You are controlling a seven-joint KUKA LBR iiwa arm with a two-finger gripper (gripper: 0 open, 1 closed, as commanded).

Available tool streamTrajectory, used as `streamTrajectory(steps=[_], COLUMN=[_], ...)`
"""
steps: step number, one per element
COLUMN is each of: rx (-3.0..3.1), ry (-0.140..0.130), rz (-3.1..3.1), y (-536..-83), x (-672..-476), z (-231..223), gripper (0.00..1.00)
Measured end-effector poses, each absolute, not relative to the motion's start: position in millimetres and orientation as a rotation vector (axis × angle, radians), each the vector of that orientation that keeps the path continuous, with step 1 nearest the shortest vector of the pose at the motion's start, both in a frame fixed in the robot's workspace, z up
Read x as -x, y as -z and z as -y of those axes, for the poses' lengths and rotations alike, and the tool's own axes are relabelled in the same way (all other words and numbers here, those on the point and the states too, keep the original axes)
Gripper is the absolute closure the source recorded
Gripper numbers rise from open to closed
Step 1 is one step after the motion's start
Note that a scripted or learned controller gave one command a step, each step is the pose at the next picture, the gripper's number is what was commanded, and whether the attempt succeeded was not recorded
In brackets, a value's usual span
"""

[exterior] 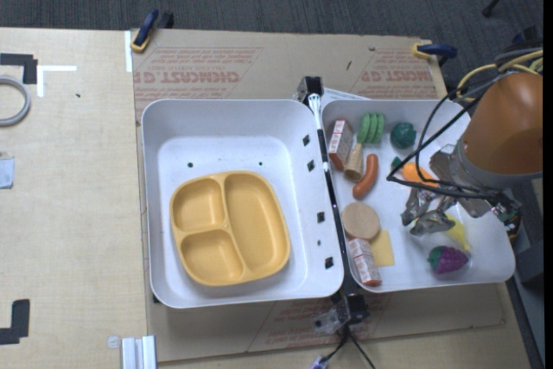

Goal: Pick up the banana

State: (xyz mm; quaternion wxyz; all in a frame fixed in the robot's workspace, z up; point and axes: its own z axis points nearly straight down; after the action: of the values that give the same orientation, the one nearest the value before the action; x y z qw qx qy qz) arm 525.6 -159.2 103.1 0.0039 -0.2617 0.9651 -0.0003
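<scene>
The banana (458,236) shows as a small yellow patch on the floor of the right bin (484,272), near its right side, and most of it is hidden under the gripper. My gripper (427,215) hangs low over the bin just left of that patch, below the arm's orange band (511,127). The metal of the gripper overlaps the banana's left end. Whether it touches the banana is not visible.
The right bin also holds purple grapes (448,259), a tan round cookie (361,220), a cheese slice (384,249), a can (365,263), a sausage (367,174), an orange piece (416,174) and green items (372,127). A yellow divided plate (229,226) lies in the left bin (173,134).
</scene>
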Motion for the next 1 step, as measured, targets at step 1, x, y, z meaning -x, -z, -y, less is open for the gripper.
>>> streamTrajectory(steps=[1], rx=[1.035], ry=[0.001], rz=[-2.96], y=[-240.6], x=[-572.0], z=[180.7], gripper=[1.0])
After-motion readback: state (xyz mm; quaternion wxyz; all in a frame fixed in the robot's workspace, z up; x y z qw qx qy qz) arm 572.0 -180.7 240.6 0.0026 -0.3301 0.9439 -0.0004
